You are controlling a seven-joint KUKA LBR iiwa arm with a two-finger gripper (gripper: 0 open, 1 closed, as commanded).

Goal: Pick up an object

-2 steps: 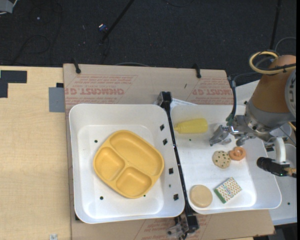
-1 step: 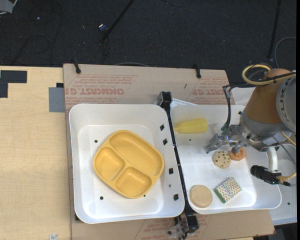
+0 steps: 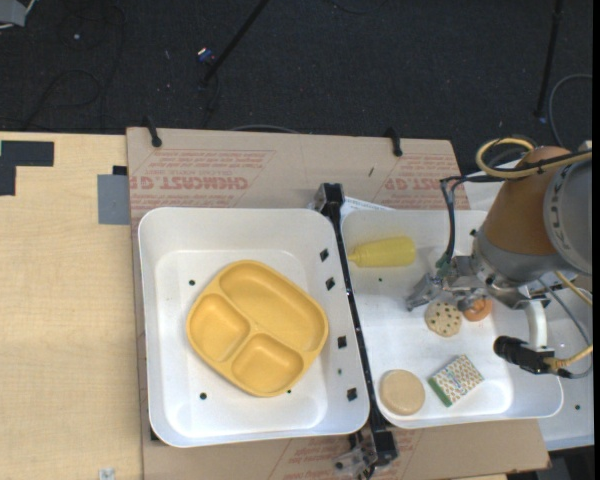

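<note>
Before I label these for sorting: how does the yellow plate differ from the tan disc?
The plate is bright yellow with three compartments; the disc is pale tan and plain. The plate is far larger and lies in the left bin; the disc lies in the right bin, at its near edge. Both lie flat, apart from the tool.

Two bins [image 3: 160, 268] — one plate [image 3: 257, 326], one bottle [image 3: 383, 253]

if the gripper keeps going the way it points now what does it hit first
The gripper points toward the view's left and downward. Most likely it meets the right bin's floor first, below the yellow bottle; depth is unclear.
</note>
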